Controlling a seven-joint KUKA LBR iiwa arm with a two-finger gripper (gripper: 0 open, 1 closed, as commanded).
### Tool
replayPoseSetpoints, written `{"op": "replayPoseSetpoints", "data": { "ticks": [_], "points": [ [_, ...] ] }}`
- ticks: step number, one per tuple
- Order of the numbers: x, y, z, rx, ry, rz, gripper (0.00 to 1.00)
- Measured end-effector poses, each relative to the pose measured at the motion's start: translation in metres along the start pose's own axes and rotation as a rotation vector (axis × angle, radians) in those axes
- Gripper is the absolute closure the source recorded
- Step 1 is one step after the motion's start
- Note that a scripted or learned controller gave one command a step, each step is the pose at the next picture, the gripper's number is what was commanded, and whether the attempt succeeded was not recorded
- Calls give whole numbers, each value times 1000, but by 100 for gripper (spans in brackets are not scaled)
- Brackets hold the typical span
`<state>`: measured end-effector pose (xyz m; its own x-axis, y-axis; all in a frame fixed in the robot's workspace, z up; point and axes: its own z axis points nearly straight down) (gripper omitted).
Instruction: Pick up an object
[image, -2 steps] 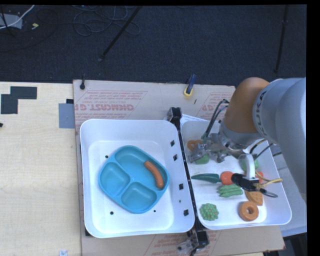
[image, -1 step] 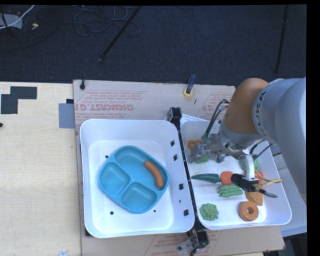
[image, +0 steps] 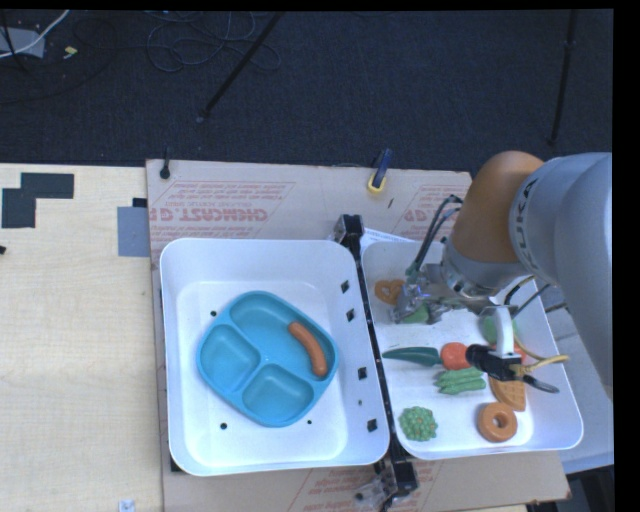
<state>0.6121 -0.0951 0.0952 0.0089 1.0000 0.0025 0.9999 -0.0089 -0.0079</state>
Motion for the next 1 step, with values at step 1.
{"op": "replayPoseSetpoints", "data": {
  "ticks": [1],
  "points": [
    [-2,-2,-62,-9,-2,-2,100]
  ]
}}
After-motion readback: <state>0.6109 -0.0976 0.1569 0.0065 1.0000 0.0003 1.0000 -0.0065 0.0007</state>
